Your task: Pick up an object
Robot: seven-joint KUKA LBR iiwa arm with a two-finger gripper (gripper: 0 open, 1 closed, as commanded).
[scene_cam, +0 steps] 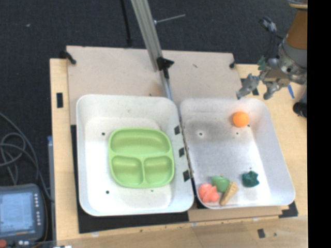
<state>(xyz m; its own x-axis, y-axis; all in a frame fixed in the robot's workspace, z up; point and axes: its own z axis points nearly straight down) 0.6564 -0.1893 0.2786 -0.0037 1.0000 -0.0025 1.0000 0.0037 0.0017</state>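
My gripper (257, 89) hangs above the far right corner of the right bin (274, 138), its two fingers spread open with nothing between them. Just below and left of it an orange ball (240, 119) lies in the bin's far part. Along the bin's near edge sit a pink toy (208, 192), a light green toy (221, 182), a tan cone (229, 193) and a dark green toy (251, 179).
The left bin (90, 138) holds a light green divided plate (140, 156). A slanted metal pole (147, 27) rises behind the bins' shared edge. A monitor (19, 211) stands at the lower left, off the bench.
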